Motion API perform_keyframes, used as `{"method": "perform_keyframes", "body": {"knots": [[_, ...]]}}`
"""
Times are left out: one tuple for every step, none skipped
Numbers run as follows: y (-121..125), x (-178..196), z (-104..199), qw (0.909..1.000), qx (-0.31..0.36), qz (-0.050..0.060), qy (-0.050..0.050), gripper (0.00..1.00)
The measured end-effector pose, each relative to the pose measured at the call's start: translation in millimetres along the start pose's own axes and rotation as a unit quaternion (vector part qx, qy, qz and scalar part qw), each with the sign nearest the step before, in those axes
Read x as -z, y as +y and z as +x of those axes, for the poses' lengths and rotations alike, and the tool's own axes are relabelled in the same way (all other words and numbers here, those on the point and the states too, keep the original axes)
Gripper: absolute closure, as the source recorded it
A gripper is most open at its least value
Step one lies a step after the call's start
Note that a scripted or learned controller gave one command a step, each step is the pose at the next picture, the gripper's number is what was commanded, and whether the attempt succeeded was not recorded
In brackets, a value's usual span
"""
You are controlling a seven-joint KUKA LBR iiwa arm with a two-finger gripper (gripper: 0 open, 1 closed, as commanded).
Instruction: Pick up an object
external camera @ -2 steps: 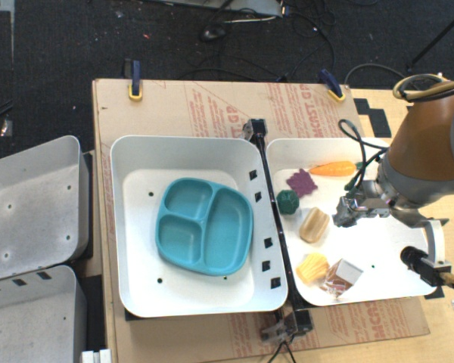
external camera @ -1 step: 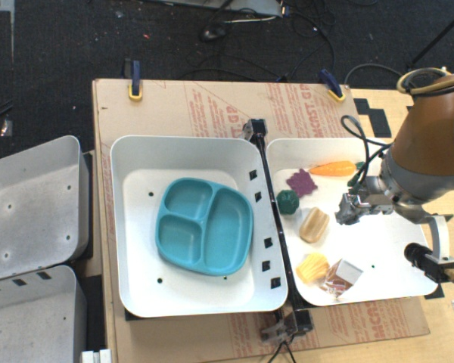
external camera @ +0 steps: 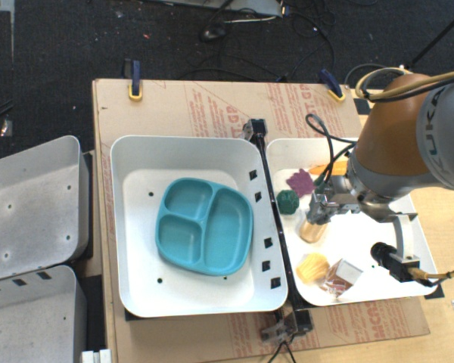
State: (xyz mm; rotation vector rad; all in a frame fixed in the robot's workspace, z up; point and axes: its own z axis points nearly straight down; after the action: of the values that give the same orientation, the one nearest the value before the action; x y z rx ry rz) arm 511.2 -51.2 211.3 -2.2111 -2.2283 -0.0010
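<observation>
— What is being shown at the gripper [external camera: 318, 216]?

— It is being held low over the right bin [external camera: 408, 287], directly above a small tan object [external camera: 312, 231], with the grey arm [external camera: 405, 146] and its orange band reaching in from the right. Whether the tan object is being touched or gripped cannot be told, as the tool's tip is being blocked from sight by the wrist.

— And what is being seen around it?

— Just to its left, a dark green object [external camera: 287, 201] is lying near the bin's wall. Just above and left of the tool, a purple piece [external camera: 301, 181] is resting, and an orange item [external camera: 320, 169] is partly being hidden behind the cables. Below the tool, a yellow ridged object [external camera: 312, 267] is sitting, with a small boxed item in red and white [external camera: 341, 277] touching or just beside its right. Well to the left, in the left bin [external camera: 129, 203], a teal divided plate [external camera: 205, 225] with three compartments is lying flat. Both bins are being borne by a cardboard-covered bench [external camera: 189, 104].
</observation>
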Motion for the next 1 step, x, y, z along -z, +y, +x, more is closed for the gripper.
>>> {"method": "perform_keyframes", "body": {"knots": [[7.0,12.6,47.9,1.0,0.0,-0.001,0.0,1.0]]}}
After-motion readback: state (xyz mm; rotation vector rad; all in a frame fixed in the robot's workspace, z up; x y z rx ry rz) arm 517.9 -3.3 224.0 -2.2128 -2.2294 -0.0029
